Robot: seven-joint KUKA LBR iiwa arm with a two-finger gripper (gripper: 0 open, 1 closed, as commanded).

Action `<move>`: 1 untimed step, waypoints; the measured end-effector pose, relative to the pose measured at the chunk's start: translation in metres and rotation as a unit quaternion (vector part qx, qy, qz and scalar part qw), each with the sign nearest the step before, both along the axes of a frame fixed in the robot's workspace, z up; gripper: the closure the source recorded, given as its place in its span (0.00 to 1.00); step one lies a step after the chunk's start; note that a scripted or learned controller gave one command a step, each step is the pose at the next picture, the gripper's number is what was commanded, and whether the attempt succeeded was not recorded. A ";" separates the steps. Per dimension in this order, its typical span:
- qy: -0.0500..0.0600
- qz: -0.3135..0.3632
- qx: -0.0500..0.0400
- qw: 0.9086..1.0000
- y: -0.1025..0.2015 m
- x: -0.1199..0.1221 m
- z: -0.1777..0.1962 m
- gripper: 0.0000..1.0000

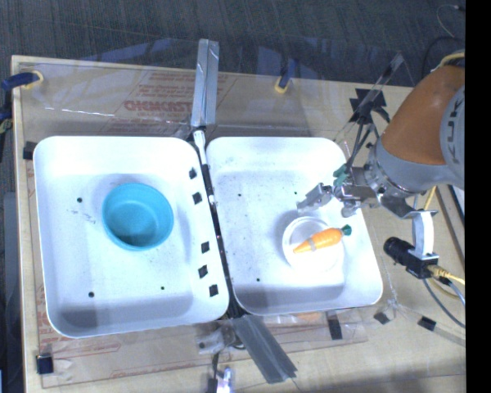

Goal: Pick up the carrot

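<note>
An orange carrot (pixel 322 240) lies on its side in a small white dish (pixel 292 236) near the front right of the right bin (pixel 254 260). My gripper (pixel 332 201) hangs just behind the dish, a little above the carrot and apart from it. Its two grey fingers (pixel 315 196) are spread, so it is open with nothing between them. The arm comes in from the right edge with its orange band above the wrist.
A blue bowl (pixel 137 215) stands in the middle of the left bin (pixel 65 293). A dark divider (pixel 206 228) with black clips runs between the bins. The right bin's wall lies close to the dish on the right.
</note>
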State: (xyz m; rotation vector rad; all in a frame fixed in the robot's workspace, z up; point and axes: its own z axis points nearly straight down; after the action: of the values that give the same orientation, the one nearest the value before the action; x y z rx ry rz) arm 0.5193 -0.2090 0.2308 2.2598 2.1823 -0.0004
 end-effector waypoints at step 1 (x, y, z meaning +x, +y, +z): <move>0.001 -0.059 0.001 0.998 -0.001 -0.012 -0.011 0.00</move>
State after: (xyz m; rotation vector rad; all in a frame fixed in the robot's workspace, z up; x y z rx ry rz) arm 0.5077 -0.2099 0.2194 2.3876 2.0462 -0.0021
